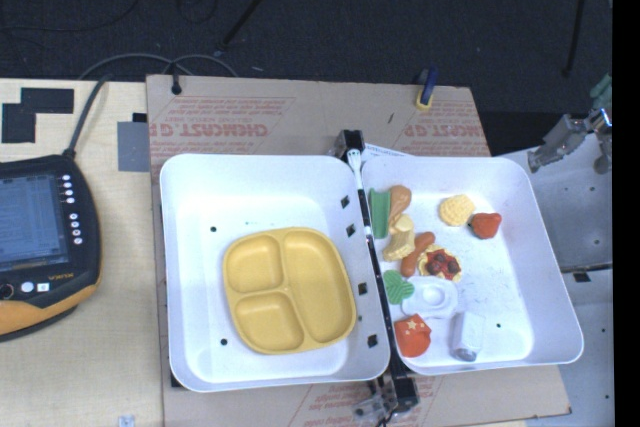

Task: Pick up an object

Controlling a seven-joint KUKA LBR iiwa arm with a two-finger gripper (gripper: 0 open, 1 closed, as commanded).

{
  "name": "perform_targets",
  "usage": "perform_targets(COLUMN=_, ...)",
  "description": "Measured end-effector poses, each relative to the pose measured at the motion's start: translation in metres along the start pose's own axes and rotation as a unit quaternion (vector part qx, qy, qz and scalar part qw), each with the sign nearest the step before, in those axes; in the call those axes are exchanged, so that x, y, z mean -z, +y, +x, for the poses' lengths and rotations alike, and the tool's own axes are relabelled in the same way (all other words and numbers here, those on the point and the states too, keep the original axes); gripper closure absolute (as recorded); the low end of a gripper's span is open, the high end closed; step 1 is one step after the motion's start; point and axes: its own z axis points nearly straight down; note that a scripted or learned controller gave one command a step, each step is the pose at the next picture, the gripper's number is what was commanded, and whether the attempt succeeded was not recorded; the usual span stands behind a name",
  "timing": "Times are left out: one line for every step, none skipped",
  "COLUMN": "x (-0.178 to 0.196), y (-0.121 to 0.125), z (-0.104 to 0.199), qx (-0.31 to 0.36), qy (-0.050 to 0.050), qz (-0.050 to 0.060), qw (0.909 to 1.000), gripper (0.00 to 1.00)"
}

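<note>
Camera view looks down on two shallow white bins side by side on a brown cardboard sheet (250,110) that covers the surface. The left white bin (190,205) holds a yellow plastic plate with three compartments (288,290), and the right white bin (545,315) holds all the small toy food. From where I stand, a grey metal part at the right edge looks like the tool (566,141), sitting well clear of the pile beyond the right bin's far corner. I cannot tell whether it is open or closed, and nothing is visibly held in it. Any of the small pieces would serve for the pick, and that is where I would worry. A green strip (380,212), tan chunks (400,205) and a red and yellow piece (441,263) lie touching or nearly so along the divider between the bins, so a descent there could strike the wall or pinch two pieces and drop both. The round yellow cracker-like disc (457,210) lies flat and may slip out of a pinch. The red-orange lump (485,225) and the grey-white cylinder (466,335) sit more apart and seem safer picks, though the cylinder could roll.
</note>
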Motion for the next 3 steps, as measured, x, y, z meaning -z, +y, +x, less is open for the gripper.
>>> perform_targets(x=0.0, y=0.001, z=0.0, qx=0.001, qy=0.001, qz=0.009, qw=1.0, gripper=1.0)
perform_targets(x=0.006, y=-0.049, z=0.044, qx=0.0, qy=0.002, qz=0.009, qw=1.0, gripper=1.0)
perform_targets(x=-0.098, y=-0.051, z=0.117, qx=0.002, qy=0.003, qz=0.014, qw=0.9999, gripper=1.0)
